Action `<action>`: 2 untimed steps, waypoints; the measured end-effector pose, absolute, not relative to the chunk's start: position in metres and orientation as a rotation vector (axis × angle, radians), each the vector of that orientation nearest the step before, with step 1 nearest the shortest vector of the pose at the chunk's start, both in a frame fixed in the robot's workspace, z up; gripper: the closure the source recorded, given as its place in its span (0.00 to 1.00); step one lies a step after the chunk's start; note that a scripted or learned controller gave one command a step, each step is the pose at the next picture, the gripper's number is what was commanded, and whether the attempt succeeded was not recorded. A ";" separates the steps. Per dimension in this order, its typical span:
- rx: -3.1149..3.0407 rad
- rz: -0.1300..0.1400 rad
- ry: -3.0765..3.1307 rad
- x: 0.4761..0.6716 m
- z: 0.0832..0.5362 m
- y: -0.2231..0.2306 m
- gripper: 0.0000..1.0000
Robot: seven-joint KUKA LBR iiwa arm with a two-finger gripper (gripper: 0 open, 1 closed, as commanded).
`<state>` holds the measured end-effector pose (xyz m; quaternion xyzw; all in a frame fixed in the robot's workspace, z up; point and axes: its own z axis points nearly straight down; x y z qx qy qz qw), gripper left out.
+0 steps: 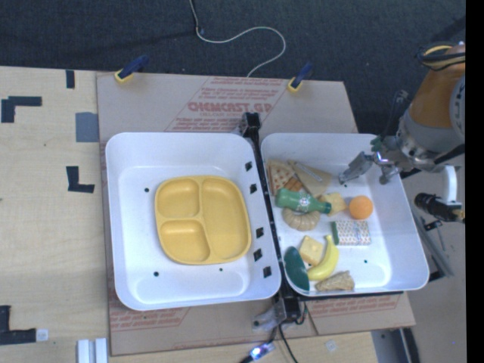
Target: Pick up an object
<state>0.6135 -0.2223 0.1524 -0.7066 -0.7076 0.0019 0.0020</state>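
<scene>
Tabletop [45, 225]: pale wood with black angular marks along the left side.
Cardboard sheet [219, 104]: lies under both bins, held at its far edge by two blue and yellow clamps; red print runs across it, upside down from here, too broken for me to read with confidence.
Left bin [128, 203]: shallow, white, holding one thing.
Yellow tray [203, 219]: sits in the middle of the left bin, three compartments, all bare.
Right bin [397, 233]: white, its left wall touching the left bin.
Green bottle [302, 201]: lies on its side in the right bin, white label facing up, writing too small to read.
Waffle [280, 176]: just behind the bottle, toward the bin's far left corner.
Banana [327, 262]: near the front wall, beside a dark green piece at the front left.
Patterned packet [353, 235]: right of the banana, print illegible.
Orange ball [361, 207]: just behind the packet, lying free.
Hand [354, 172]: over the bin's far right part, above and apart from the orange ball; I cannot tell how it is set, and nothing shows in its grip.
Arm [435, 104]: grey and orange, coming in from the right.
</scene>
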 end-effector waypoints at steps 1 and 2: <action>-2.215 0.006 -2.222 0.622 0.100 -0.217 0.00; -2.220 0.001 -2.227 0.623 0.087 -0.217 0.00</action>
